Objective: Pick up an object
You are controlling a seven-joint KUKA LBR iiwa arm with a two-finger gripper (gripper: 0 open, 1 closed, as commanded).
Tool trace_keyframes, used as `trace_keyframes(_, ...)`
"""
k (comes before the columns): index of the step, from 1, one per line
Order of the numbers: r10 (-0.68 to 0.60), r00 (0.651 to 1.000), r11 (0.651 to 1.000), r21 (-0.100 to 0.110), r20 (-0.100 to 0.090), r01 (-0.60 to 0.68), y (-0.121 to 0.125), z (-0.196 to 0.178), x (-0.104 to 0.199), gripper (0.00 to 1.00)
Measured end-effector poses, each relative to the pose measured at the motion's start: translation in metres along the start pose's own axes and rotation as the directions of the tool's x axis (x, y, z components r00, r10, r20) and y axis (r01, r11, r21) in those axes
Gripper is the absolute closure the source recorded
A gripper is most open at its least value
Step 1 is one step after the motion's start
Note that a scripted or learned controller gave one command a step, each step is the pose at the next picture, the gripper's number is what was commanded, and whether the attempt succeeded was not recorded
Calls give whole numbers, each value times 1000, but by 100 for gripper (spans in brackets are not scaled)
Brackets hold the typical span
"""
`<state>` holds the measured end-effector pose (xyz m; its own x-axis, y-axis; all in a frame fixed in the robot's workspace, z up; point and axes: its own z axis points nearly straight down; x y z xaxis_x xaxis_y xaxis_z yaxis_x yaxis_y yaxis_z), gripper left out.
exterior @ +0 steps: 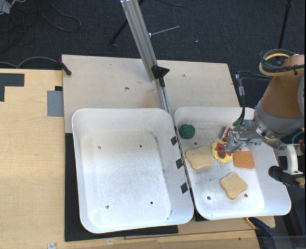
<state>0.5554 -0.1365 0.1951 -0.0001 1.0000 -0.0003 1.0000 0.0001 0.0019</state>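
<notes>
The arm (280,102) is reached into the right bin (256,207); the gripper (229,145) is lowered over a yellow toy (221,154), grip unclear, beside bread pieces (198,158).

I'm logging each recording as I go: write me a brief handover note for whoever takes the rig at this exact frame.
Pincer: low in the right bin, down over the yellow and red item; no object is visibly gripped.
Things in the right bin: green ball near the divider, one tan bread-like piece left of the yellow and red item, orange slab right of it, another tan piece nearer the front.
Left bin: nothing to report.
Done: the arm has reached the cluster.
Left: secure a grasp and lift an object.
</notes>
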Motion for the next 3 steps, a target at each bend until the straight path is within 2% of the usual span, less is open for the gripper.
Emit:
trace_keyframes(2, -1, 1000, 1000, 0, 0, 1, 8, -89, 0, 100)
trace_keyframes(3, -3, 1000, 1000, 3, -2, 3, 19, -89, 48, 100)
